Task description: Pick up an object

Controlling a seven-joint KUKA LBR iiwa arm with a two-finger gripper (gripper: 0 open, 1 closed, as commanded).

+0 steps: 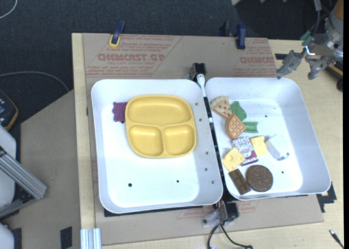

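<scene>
While the arm [332,30] sits at the upper right, its gripper [301,64] hangs above the far right corner of the right bin [305,117], clear of everything in it. The jaws appear spread, one finger toward the bin corner and one nearer the wrist, with nothing between them. No object is held.

The candidates lie in a loose cluster in the middle and near part of the right bin: two waffle pieces [229,117], a green item [242,116] just beside them, yellow cheese blocks [233,159], a purple-and-white packet [244,149], a white piece [275,147], a brown bar [239,180] and a round brown cookie [259,177]. Several touch or overlap, which in my judgement will make a clean grip harder; the cookie and the white piece stand freer at the edges.

The left bin [109,150] holds a yellow divided tray [161,125] with a purple item [119,111] tucked against its left rim. Both bins rest side by side on the bench [87,62].

Judgement: the pick is not yet begun; the gripper must first travel in over the cluster and descend.
</scene>
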